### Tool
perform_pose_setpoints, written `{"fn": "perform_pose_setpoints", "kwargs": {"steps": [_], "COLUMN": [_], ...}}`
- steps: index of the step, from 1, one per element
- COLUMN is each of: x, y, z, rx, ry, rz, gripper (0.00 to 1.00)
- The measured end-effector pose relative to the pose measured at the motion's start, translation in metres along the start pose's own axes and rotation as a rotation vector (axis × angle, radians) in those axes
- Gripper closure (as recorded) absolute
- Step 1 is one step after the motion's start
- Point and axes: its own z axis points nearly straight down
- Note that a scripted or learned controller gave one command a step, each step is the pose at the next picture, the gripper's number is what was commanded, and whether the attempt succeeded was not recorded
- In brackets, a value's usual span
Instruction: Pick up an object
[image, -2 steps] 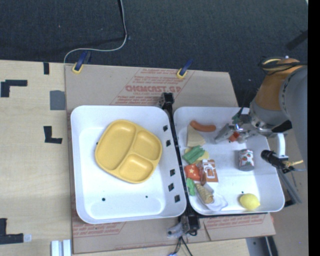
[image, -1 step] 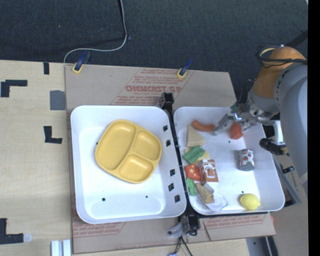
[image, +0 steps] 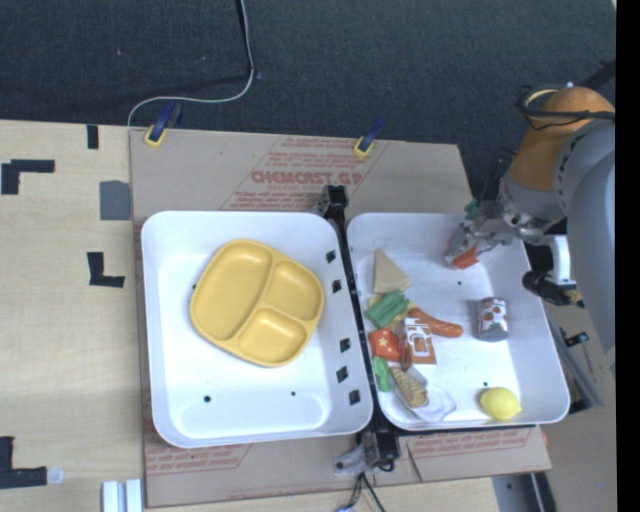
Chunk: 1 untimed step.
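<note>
My gripper (image: 464, 252) hangs over the upper right part of the right bin (image: 530, 395), reaching in from the right. A small orange-red piece (image: 463, 261) sits between its fingertips, and the fingers look closed on it. Below it in the same bin lie a grey can (image: 491, 318), a yellow lemon (image: 500, 402), an orange carrot (image: 442, 326), a tan wedge (image: 389, 270), a green item (image: 387, 305) and a red-and-white box (image: 419, 344).
The left bin (image: 170, 380) holds a yellow divided plate (image: 258, 302). A black divider (image: 347, 300) runs between the bins. A tan roll (image: 409, 386) and a red pepper-like piece (image: 384, 345) crowd the right bin's left side.
</note>
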Motion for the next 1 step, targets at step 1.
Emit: {"fn": "perform_pose_setpoints", "kwargs": {"steps": [1], "x": [0.0994], "y": [0.0031], "z": [-0.0928], "rx": [-0.018], "ry": [0.007], "rz": [-0.007], "gripper": [1.0]}}
